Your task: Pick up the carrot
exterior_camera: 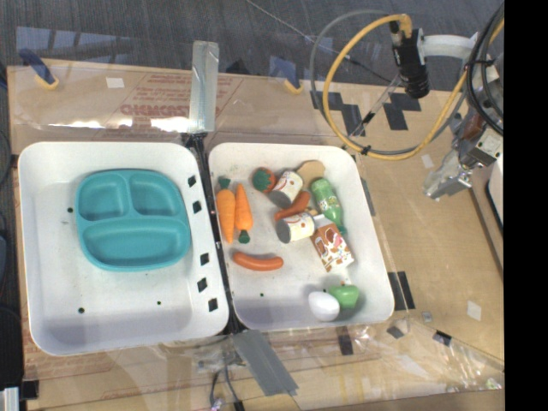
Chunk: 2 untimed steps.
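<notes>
Gripper (445,181): off to the right over bare bench, well apart from both bins — looks to be carrying nothing, but too small to tell its state.
Carrot (225,215): lying in the right bin (368,229) by its left wall — a second carrot (243,211) just beside it.
Left bin (34,255): teal divided plate (133,218) inside.

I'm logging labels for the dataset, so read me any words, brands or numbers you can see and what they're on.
Nothing can be read.
Red print on the plastic sheet behind the bins: too blurred.
Carton in the right bin: printed, too small to read.
Green bottle label: too small.
Two cans: no text made out.
</notes>
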Each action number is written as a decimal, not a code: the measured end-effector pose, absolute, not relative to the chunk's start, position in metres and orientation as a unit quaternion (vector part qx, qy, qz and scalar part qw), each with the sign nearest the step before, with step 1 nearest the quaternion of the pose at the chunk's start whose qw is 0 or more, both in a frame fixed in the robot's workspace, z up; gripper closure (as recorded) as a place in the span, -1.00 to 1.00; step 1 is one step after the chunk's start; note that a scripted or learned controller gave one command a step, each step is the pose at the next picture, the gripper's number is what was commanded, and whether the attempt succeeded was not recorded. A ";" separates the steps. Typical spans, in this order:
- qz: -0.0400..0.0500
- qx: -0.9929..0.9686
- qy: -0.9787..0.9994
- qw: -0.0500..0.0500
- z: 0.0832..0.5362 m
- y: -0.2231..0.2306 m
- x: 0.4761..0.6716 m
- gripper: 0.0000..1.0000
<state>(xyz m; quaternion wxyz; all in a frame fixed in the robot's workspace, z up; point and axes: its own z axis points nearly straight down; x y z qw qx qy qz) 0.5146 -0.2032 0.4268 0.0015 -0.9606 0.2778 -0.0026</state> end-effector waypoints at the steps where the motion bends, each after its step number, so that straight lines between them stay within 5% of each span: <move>1: -0.003 -0.984 0.181 0.002 0.466 -0.208 0.597 1.00; 2: -0.001 -0.995 0.103 0.003 0.372 -0.208 0.514 1.00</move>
